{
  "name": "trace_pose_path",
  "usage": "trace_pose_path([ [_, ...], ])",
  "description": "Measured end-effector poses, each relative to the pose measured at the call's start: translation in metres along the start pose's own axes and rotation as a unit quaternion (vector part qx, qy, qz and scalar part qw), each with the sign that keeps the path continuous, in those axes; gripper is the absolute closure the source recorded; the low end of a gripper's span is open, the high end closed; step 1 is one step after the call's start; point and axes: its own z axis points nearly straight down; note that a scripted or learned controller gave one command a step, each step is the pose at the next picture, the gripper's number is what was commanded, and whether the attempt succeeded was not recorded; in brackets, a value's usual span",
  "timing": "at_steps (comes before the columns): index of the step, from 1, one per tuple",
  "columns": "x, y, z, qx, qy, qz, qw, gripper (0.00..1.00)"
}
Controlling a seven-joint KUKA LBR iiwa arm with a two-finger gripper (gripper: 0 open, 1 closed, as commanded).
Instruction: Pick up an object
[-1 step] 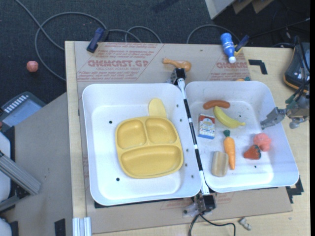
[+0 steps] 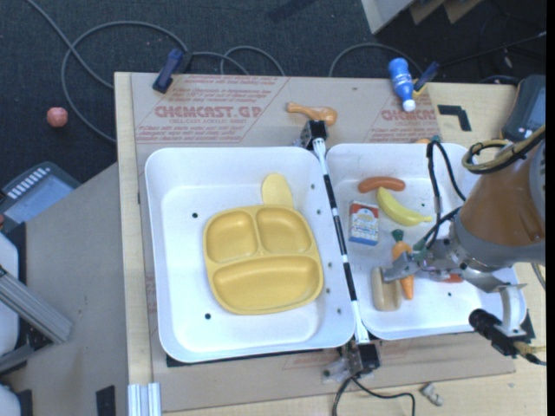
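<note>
Reaching in from the right, the arm (image 2: 503, 224) is hanging its hand (image 2: 401, 271) low over the right bin (image 2: 434, 319), and how far apart the fingers are standing cannot be told from this angle. Directly at the hand, a carrot (image 2: 403, 267) is lying touching or just under the fingertips, though whether it is being gripped is unclear. Just to the hand's lower left, a tan bread roll (image 2: 385, 289) is resting on the bin floor. Slightly above the hand, a small milk carton (image 2: 364, 224) is sitting beside a banana (image 2: 402, 209), with a sausage (image 2: 381, 184) beyond them. Farther left, a yellow divided tray (image 2: 262, 258) is lying in the left bin (image 2: 173, 232). Beyond both bins, a blue bottle (image 2: 401, 82) is lying on the counter (image 2: 217, 111).
</note>
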Motion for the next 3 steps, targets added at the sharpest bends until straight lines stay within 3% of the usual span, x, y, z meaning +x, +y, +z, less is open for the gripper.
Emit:
trace_pose_path([
  [1, 0.000, 0.001, -0.011, -0.002, 0.000, 0.000, 1.0000, 1.00],
  [2, 0.030, 0.038, -0.075, 0.000, 0.000, -0.001, 1.0000, 1.00],
  [3, 0.001, 0.014, -0.125, 0.000, -0.001, 0.000, 1.0000, 1.00],
])
